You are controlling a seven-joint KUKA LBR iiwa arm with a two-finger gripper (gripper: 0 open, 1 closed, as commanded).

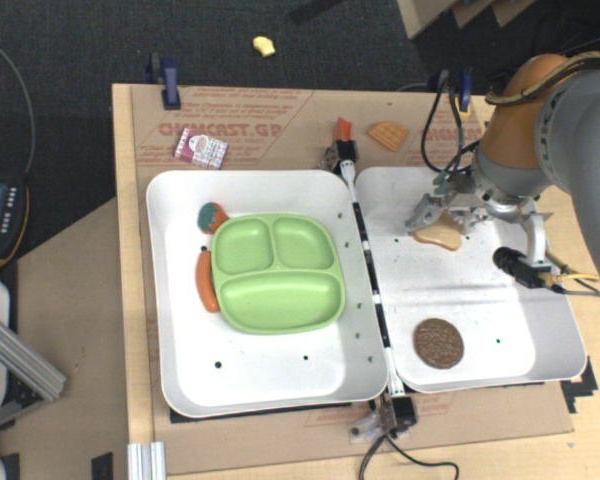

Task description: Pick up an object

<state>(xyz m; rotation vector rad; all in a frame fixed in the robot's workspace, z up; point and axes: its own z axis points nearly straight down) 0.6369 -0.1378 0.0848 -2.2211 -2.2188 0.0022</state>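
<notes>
The claw [442, 213] is lowered over a tan bread piece [440, 236] in the right bin [540, 338]; its grip cannot be told. A brown disc [439, 343] lies well apart.

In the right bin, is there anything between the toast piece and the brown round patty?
No. In the camera view, only bare white bin floor lies between the toast piece and the brown patty.

Divided tray [277, 273] in left bin [170, 298]; round patty [439, 343], perhaps toast [439, 235], in right bin [540, 353].
</notes>
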